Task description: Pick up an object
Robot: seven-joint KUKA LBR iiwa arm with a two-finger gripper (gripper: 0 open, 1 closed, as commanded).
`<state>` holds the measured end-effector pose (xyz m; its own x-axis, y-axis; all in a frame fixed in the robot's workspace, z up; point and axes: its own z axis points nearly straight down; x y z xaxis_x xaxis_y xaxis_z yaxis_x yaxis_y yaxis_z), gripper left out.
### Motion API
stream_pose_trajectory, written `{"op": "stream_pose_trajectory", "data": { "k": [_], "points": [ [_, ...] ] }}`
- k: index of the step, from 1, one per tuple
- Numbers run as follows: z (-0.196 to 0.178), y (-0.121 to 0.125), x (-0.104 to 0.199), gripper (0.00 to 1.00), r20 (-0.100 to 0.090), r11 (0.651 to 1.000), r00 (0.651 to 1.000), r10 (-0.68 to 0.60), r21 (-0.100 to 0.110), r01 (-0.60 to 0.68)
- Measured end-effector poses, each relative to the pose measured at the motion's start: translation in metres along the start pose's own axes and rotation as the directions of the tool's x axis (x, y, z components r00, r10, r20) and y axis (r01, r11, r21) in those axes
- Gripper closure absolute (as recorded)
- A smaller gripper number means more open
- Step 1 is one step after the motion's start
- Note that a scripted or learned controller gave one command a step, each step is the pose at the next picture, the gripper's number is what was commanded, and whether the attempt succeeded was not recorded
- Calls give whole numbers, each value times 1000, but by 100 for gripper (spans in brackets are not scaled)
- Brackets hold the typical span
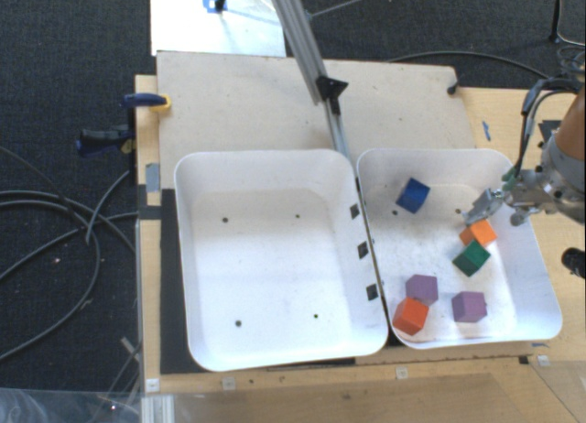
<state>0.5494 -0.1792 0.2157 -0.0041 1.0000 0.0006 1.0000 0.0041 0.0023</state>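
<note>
Orange block [479,233], the one nearest the hand [493,203], sat in the right bin [540,307], towards that bin's right wall, and seemed the likeliest thing to be picked. The hand hung just above and slightly far of it, reaching in from the right; whether it was open or closed I could not tell at this size, and nothing could be seen held in it.

Trouble looked likely from the crowding. A green block [472,259] lay touching, or all but touching, the orange one on its near side, so a descent slightly off could have caught both, or pushed one into the other and turned it away. The bin wall close on the right could also have fouled the hand (the slope there looked shallow, though).

As for direction, the orange block was close to a cube, with no long axis to speak of; it sat turned at an angle to the bin's edges, a corner pointing roughly left.

Further out lay a blue block [413,195] towards the far left of the bin, two purple blocks [422,287] [469,306] nearer, and a second orange block [410,315] at the near left corner. The left bin [197,174] stood beside it on the desk [238,101].
</note>
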Motion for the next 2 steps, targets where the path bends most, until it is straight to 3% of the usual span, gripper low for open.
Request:
{"op": "stream_pose_trajectory", "data": {
  "k": [1, 2],
  "points": [
    [107, 7, -29, 0, 2, 1000, 1000, 1, 1, -1],
    [127, -15, 6, 0, -2, 1000, 1000, -1, 5, 1]
  ]
}}
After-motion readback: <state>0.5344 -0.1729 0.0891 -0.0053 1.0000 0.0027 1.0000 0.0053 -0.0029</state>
